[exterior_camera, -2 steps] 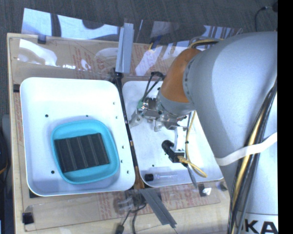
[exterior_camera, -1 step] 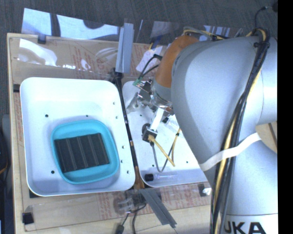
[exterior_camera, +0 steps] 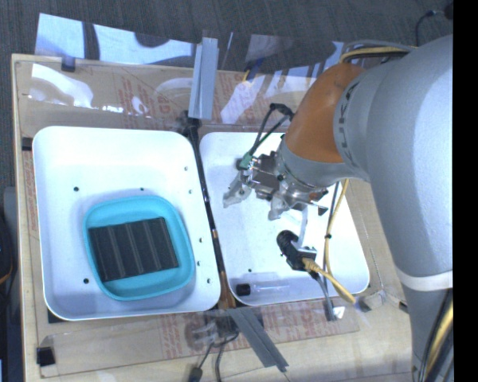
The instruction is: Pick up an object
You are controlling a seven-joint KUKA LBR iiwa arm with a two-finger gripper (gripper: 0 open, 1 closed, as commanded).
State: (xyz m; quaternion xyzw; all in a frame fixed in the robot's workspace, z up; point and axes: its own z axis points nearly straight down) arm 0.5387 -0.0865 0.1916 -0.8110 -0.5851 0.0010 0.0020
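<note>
1. The gripper (exterior_camera: 256,200) is seen hanging over the right bin (exterior_camera: 223,237), with two pale fingers (exterior_camera: 236,192) spread apart and nothing gripped between them.
2. A clear tube-like object (exterior_camera: 264,287) is found below the jaws, near the bin's front wall, apart from them.
3. A small dark object (exterior_camera: 287,243), possibly arm cabling, is seen just beside and below the jaws.
4. A blue tray (exterior_camera: 140,247) is seen well left of the jaws, in the left bin (exterior_camera: 56,157).
</note>
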